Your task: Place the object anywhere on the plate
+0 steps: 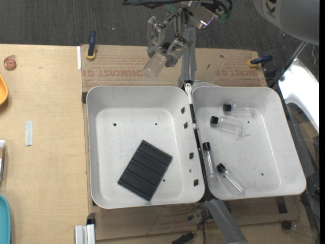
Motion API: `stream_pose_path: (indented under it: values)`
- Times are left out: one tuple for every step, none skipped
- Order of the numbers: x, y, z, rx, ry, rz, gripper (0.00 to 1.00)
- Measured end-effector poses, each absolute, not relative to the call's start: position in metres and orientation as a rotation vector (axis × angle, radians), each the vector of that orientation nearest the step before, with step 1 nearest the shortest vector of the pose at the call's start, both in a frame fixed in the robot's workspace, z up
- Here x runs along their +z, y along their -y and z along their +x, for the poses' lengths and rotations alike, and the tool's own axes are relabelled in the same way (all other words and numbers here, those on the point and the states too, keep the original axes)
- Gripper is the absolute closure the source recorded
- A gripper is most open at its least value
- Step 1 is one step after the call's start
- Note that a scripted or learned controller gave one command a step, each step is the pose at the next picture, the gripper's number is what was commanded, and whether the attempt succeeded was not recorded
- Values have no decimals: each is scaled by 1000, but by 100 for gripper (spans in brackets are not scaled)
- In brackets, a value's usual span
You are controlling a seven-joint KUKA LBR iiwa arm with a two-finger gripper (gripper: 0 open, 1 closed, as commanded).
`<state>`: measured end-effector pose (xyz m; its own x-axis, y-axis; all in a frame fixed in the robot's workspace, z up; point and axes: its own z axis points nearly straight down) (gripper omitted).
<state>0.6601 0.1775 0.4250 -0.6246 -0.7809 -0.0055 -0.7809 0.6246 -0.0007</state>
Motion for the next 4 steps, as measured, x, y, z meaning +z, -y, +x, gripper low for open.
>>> stream_pose_path:
  values:
    - [441, -214, 660, 4, -2406, -2013, 100]
    - [450, -211, 663, 8, -2411, -2001, 100]
    - [458, -210, 664, 12, -2415, -1988, 100]
    - [467, -208, 666, 17, -2419, -1976, 100]
